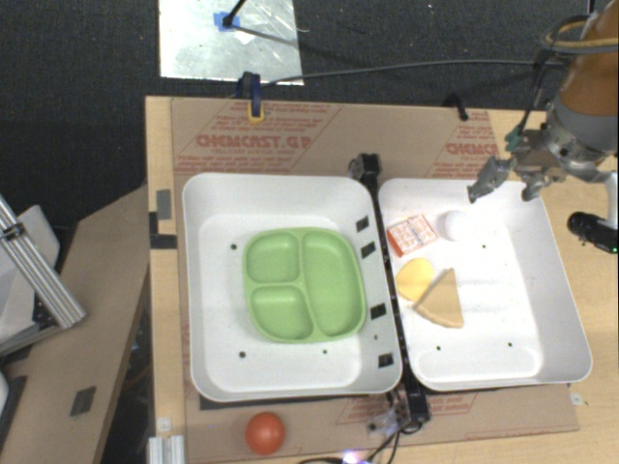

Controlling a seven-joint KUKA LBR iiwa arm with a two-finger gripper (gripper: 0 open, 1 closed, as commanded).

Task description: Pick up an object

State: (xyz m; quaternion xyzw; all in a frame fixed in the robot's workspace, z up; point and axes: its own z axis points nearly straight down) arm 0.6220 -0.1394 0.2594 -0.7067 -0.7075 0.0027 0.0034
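- Camera view: gripper [506, 188] hangs over the right bin's [542, 288] far edge, fingers spread, holding nothing.
- Wedge [441, 301], yellow piece [414, 277], packet [410, 232] and ball [452, 224] lie clustered, reachable from above.

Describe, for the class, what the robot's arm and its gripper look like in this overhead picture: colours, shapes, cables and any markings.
The arm enters at the view's right: an orange-brown rounded segment above a grey wrist housing. Thin dark cables loop around its upper part and run down beside the wrist. The gripper is grey metal, ending in two short, dark-tipped jaws that splay apart above the right bin. No readable markings appear on it.
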